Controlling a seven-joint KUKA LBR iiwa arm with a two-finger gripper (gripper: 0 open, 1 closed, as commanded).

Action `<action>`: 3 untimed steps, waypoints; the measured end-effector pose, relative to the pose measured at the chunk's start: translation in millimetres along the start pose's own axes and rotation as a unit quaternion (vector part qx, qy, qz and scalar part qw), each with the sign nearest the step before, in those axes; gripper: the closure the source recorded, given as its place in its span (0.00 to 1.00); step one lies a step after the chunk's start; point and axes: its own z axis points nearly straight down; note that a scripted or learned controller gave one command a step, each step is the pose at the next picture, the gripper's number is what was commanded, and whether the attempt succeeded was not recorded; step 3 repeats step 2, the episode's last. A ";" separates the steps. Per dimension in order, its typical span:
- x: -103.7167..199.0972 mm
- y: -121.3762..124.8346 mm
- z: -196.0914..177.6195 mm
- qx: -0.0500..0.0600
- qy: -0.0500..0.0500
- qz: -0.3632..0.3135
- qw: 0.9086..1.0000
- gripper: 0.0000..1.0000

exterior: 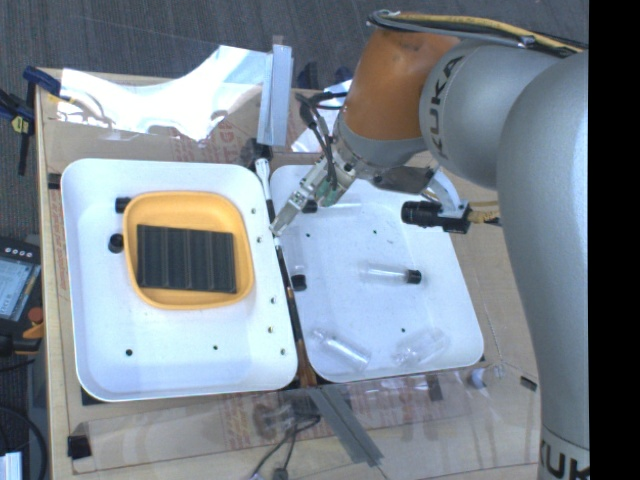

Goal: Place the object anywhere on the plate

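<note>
Yellow plate: smooth matt plastic, with a dull, dark ribbed panel in its middle. Left bin beneath the plate and right bin to the plate's right: smooth white plastic, faintly glossy. Right of the plate, a clear tube of transparent plastic. Above and right of the plate, the arm: satin grey metal with a glossy orange band. Behind the plate, a crinkled, shiny sheet.

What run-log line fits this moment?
claw: at far-left corner of right white bin | yellow rounded plate: in left white bin, bearing dark ribbed slab | clear black-capped tube: in right bin
</note>
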 end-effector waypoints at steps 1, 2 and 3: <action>21.7 12.9 5.4 0.000 0.000 -0.175 0.985 0.00; 33.6 65.4 4.8 -0.001 -0.001 -0.163 0.987 0.00; 33.6 65.4 4.8 -0.001 -0.001 -0.163 0.987 0.00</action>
